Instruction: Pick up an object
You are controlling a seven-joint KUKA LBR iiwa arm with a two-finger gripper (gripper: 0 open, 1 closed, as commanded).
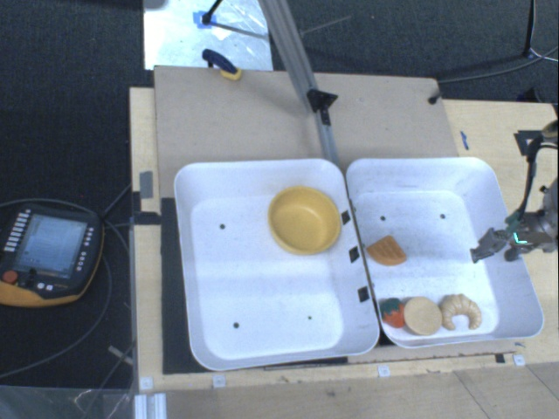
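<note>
**Gripper at right rim, nearest items below and to camera-left**

My gripper (491,246) sits over the right-hand bin (419,182), close to its right wall. The croissant (460,311) lies nearest, toward the bin's near edge and slightly left, its curved length running across the view. Beside it rest a round biscuit (423,316) and a red item (392,312). An orange wedge (386,251) lies further left. Gripper opening: I cannot tell; I see nothing held.

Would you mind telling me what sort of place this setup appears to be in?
Most likely a robotics lab: a bench with two white bins holding toy food such as a croissant, a teach pendant on the dark carpet, and a gripper reaching in.
</note>
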